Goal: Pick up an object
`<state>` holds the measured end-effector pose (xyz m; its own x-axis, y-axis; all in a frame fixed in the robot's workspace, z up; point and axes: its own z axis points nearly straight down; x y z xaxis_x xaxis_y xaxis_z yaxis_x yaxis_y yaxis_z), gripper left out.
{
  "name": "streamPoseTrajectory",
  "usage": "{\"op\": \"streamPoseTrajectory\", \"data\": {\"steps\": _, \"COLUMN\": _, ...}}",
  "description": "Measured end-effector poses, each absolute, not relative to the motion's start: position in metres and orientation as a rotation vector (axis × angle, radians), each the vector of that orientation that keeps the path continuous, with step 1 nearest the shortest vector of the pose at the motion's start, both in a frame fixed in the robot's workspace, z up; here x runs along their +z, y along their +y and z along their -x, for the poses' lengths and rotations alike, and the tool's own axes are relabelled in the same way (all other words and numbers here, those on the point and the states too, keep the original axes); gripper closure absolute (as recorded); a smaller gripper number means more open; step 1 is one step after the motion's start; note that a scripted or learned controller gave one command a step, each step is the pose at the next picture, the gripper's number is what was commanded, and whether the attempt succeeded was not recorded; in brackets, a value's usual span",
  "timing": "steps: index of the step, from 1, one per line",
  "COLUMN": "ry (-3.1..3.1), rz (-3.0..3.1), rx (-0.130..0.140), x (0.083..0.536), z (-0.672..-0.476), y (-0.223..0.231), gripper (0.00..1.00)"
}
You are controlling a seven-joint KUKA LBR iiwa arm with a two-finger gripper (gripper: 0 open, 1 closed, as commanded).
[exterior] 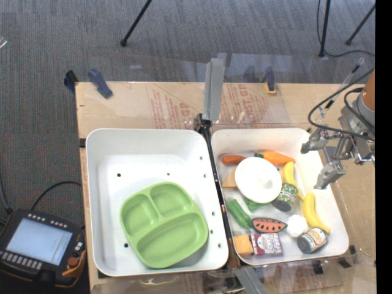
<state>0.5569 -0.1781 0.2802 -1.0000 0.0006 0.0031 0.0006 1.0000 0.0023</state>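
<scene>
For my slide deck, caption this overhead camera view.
Open gripper above right bin of toy food; green plate in left bin.

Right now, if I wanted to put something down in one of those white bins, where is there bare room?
The left bin has bare floor along its back wall and left side, around the green divided plate. The right bin is crowded: white plate, carrot, bananas, watermelon slice and jars fill it. The gripper hangs over its right rim.

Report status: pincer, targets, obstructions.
Pincer open, over right bin's right rim, holding nothing. Toy food below: banana, white plate. Nothing in the way.
</scene>
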Motion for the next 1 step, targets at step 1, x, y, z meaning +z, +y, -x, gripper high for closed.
{"op": "streamPoseTrajectory", "data": {"steps": 1, "ry": -3.121, "rz": 0.147, "rx": -0.01, "x": 0.1152, "z": -0.5654, "y": -0.1921, "gripper": 0.0}}
